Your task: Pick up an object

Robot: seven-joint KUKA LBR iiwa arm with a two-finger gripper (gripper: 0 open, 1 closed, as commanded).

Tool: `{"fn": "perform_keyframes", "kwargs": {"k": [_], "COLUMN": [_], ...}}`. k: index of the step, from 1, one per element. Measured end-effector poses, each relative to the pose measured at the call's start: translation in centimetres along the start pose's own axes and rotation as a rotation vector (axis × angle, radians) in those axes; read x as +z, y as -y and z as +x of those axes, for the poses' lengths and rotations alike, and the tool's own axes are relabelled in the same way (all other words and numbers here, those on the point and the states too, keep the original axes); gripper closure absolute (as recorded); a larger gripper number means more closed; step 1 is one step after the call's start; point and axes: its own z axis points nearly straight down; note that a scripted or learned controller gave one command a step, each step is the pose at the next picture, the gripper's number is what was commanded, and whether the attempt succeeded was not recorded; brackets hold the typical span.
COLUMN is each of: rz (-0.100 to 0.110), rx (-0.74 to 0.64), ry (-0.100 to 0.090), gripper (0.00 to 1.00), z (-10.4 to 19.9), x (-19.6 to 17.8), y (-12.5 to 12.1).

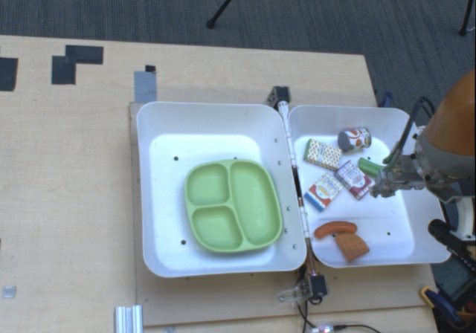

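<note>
Pick not yet made, as far as visible. Pincer (383, 179) sits low in the right bin (401, 246), at its right side, just beside a green piece (368, 166) and a purple packet (354, 178); cannot tell whether it is open or closed, and nothing shows gripped.

Count, right bin: one can (355, 138), one patterned packet (323, 153), one purple packet, one red-and-white packet (323, 192), one green piece, one sausage (335, 229), one brown chunk (353, 247). All lie on the bin floor.

Left bin (160, 198): one green divided plate (233, 205), three compartments.

Remaining: close on an item, lift.

Bright, even light; slight softness
</note>
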Motion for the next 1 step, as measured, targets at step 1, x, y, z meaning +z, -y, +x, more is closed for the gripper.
{"fn": "perform_keyframes", "kwargs": {"k": [1], "rz": [0.001], "rx": [-0.001], "ry": [-0.001], "gripper": [0.00], "z": [0.06], "x": [0.05], "y": [0.03]}}
